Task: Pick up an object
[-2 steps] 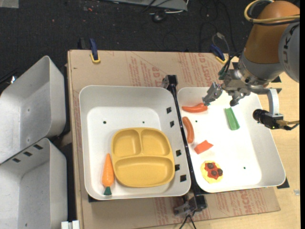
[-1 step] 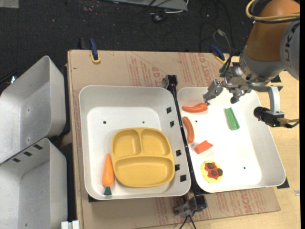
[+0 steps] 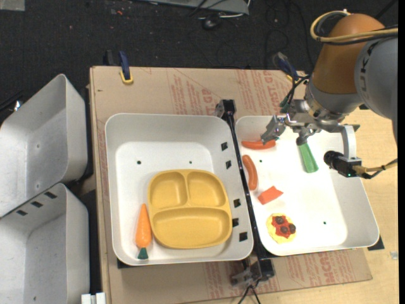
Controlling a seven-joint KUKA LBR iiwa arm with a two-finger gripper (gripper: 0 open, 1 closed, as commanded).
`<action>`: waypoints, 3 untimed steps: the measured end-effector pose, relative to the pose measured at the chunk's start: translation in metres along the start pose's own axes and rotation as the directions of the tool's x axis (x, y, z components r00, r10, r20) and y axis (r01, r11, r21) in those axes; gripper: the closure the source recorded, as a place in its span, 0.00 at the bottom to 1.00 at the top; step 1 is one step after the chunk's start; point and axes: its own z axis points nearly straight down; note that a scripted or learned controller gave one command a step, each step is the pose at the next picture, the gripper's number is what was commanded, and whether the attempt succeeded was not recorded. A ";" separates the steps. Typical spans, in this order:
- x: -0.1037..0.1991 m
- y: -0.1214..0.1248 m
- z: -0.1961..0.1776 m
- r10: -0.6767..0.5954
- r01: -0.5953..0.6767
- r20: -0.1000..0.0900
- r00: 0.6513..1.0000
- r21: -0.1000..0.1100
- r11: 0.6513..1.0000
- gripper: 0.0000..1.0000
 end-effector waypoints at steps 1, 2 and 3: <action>-0.008 -0.004 0.049 0.003 -0.003 0.000 1.000 0.001 1.000 0.00; -0.003 0.006 0.101 0.000 0.000 0.001 1.000 -0.007 1.000 0.00; -0.003 0.006 0.088 0.002 -0.002 0.002 1.000 -0.010 1.000 1.00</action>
